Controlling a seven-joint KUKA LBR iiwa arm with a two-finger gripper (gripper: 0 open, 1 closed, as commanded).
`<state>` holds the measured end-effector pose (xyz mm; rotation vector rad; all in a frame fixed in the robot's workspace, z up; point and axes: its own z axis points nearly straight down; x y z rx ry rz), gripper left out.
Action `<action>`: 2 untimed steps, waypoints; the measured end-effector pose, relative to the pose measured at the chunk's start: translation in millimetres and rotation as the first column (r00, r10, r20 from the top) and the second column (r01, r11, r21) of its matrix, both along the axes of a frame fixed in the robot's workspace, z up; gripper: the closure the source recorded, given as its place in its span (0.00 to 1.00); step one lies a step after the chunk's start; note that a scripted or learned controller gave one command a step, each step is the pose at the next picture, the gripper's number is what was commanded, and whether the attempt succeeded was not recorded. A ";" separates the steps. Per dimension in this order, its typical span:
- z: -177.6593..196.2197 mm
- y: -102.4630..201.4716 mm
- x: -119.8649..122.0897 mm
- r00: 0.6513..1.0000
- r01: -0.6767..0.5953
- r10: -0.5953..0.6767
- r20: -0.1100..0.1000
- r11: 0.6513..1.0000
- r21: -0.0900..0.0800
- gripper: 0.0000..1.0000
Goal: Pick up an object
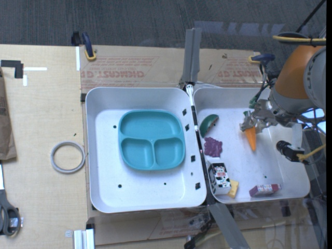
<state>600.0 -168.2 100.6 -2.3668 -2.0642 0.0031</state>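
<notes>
The hand (251,124) is seen over the right bin (290,188), closed on the upper end of an orange carrot (251,138), which hangs down from between its fingers. To the left of the carrot, a purple piece (212,147) and a green object (209,122) are found near the bin's left wall. Below the carrot lie a small printed carton (220,178), a yellow block (233,189) and a red packet (265,190). A teal divided plate (152,139) is set in the left bin (98,154).

Two bins (98,154) — perhaps six objects (212,147).
</notes>
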 end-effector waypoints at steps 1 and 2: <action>-8.9 -12.5 -0.1 0.963 -0.268 0.268 0.001 0.963 0.000 1.00; 152.4 28.3 -31.3 0.882 -0.471 0.471 0.003 0.882 -0.001 1.00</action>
